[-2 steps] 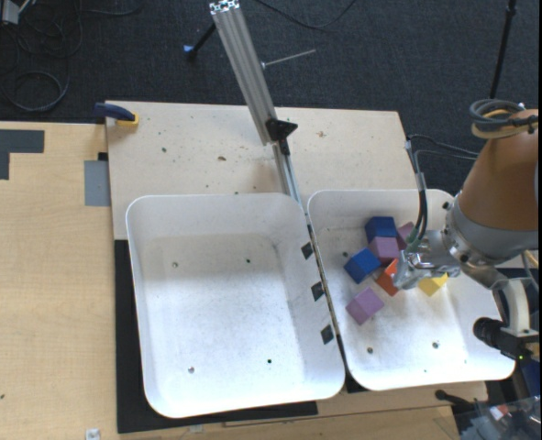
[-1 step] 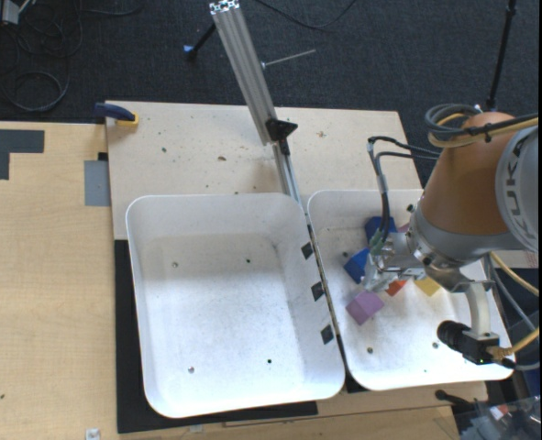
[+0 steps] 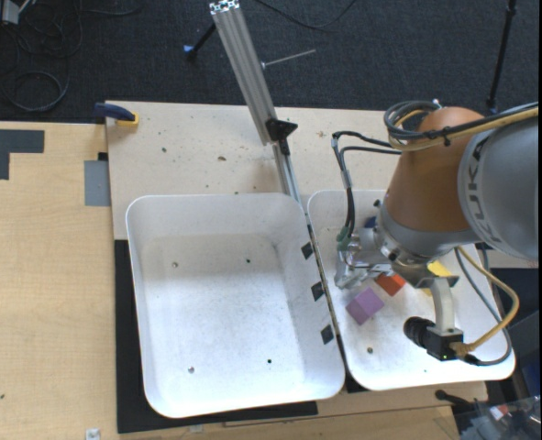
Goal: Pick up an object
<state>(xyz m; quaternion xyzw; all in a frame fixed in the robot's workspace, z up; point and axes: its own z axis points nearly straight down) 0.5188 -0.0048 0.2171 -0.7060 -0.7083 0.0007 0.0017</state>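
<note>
In the right bin (image 3: 394,367) lie a purple block (image 3: 364,305), an orange-red block (image 3: 390,284) just to its upper right, and a yellow piece (image 3: 441,269) partly under the arm. My gripper (image 3: 358,271) hangs low over the bin's left part, just above and left of the purple block. The arm's orange band and wrist cover the bin's middle and hide what lies beneath. A bit of blue (image 3: 378,205) peeks out at the bin's far side.
The left bin (image 3: 160,246) sits beside the right one, parted by a rim with black clips (image 3: 317,290). A slanted aluminium post (image 3: 252,90) rises behind the bins. Cables (image 3: 344,181) loop from the wrist. A blue-and-yellow clamp (image 3: 116,113) sits at the bench's far left.
</note>
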